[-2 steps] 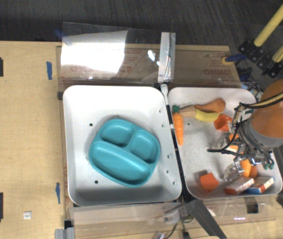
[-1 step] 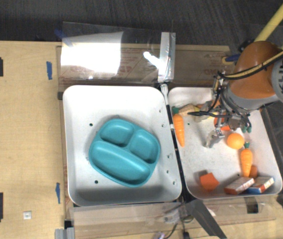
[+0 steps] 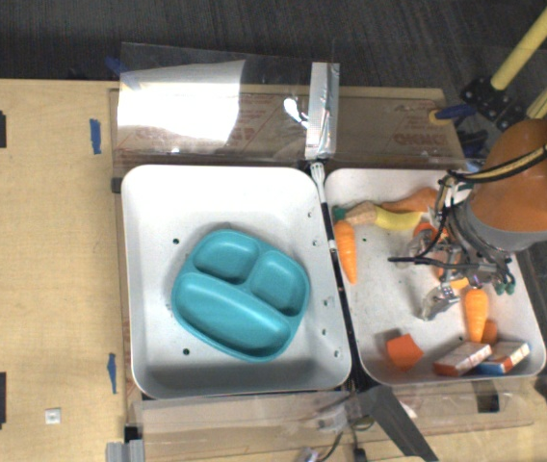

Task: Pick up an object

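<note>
My gripper hangs low in the right bin, below the arm's orange band. Just to its right lies a small carrot, close to it or touching it; I cannot tell which. An orange block sits in front of the gripper near the bin's front wall. A second carrot lies along the bin's left wall. A yellow piece and an orange piece rest at the back of the bin, partly behind the wrist cables.
The left bin holds a teal divided plate. Flat red, white and blue packets lie in the right bin's front right corner. Clear plastic sheeting stands behind both bins.
</note>
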Robot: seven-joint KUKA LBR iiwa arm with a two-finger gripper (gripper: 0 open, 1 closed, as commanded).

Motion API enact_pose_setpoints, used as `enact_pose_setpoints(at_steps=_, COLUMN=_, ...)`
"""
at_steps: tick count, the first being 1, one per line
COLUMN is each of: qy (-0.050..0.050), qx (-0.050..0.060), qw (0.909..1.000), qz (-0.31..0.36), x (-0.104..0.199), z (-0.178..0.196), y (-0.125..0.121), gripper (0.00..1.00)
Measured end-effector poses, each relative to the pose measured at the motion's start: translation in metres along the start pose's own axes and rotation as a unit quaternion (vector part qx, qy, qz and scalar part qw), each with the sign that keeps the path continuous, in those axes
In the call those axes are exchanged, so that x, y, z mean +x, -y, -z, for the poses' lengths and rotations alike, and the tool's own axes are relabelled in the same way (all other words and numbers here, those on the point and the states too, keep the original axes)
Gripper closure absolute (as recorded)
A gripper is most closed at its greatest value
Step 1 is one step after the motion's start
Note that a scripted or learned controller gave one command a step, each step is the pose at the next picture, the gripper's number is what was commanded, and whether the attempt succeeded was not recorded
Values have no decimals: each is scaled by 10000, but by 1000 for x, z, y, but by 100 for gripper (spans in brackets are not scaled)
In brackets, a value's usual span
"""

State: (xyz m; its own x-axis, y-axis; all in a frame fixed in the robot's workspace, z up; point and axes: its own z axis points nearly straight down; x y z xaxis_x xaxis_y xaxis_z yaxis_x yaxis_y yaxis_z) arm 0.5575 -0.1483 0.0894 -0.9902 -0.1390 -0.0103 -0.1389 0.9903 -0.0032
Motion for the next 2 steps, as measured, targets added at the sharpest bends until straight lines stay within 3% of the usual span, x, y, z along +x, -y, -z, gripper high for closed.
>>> enact_pose_setpoints(at_steps=1, qy=36, qx=16, qw=10000, qz=-73, x=59, z=1, y=51, gripper=0)
enact_pose_setpoints(at_steps=2, qy=18, qx=1, qw=9963, qz=859, x=54, z=0, y=58, gripper=0)
